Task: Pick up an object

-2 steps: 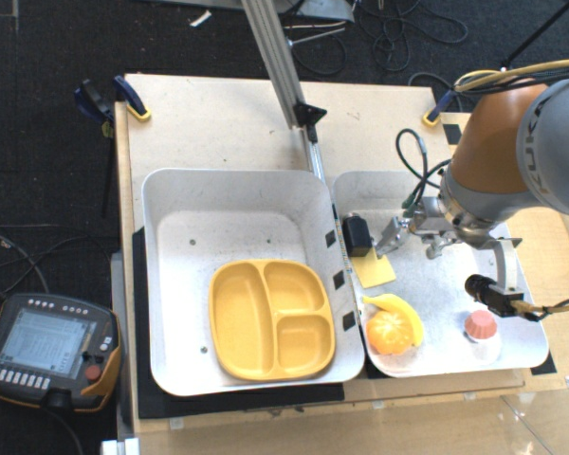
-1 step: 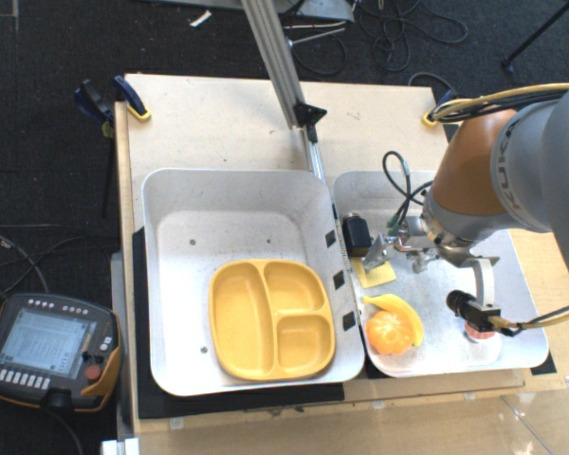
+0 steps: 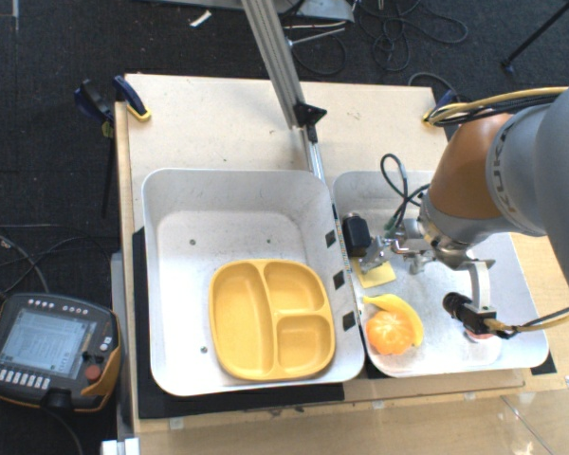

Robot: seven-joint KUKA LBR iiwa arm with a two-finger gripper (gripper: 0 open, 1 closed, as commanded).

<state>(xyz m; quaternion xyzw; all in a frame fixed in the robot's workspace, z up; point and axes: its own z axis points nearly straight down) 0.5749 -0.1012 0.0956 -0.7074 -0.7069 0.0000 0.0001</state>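
Note:
My gripper (image 3: 367,245) hangs low over the left side of the right bin (image 3: 522,282), close to the wall between the two bins. A small pale yellow block (image 3: 377,273) lies right under and just in front of it; whether they touch is unclear. An orange fruit (image 3: 392,333) sits at the bin's front left, with a yellow banana-shaped piece (image 3: 395,304) curled against its top. Nothing visibly hangs from the gripper.
The left bin (image 3: 180,207) holds a yellow divided plate (image 3: 270,318) at its front right. A slanted metal pole (image 3: 280,60) rises from between the bins at the back. A teach pendant (image 3: 47,349) lies off the bench to the left.

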